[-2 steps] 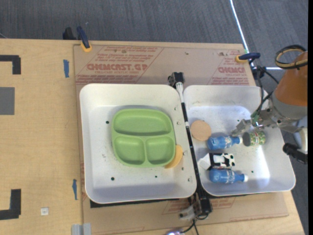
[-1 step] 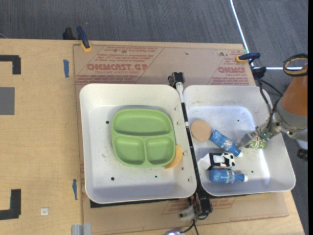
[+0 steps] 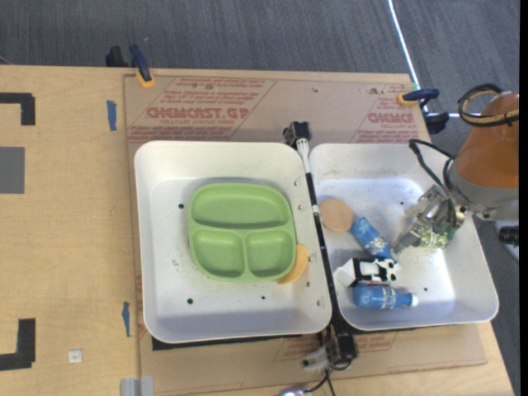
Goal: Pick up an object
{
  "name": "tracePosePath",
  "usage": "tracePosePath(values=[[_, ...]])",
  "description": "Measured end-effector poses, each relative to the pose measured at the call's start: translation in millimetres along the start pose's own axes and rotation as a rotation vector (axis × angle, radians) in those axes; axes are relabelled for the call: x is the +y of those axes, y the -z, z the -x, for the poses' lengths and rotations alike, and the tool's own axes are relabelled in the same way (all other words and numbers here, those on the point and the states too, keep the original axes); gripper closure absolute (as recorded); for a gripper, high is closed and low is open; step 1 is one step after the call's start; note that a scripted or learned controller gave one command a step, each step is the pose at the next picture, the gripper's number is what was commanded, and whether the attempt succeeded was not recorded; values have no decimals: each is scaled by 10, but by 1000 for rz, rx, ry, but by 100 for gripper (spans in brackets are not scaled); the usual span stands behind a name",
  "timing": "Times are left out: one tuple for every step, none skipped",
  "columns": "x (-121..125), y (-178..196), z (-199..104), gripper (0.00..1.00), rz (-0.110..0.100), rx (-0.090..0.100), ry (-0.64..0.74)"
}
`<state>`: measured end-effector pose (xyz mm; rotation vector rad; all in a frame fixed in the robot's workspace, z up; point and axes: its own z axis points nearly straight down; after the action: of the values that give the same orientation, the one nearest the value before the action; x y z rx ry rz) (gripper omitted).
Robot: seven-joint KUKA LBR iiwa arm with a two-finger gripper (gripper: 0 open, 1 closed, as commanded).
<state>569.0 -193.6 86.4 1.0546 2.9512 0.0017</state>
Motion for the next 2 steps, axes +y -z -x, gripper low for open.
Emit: tracePosePath(values=[[-243,-4,184,0,-1,0,79],[-5,-4,275,0,1,0,493]])
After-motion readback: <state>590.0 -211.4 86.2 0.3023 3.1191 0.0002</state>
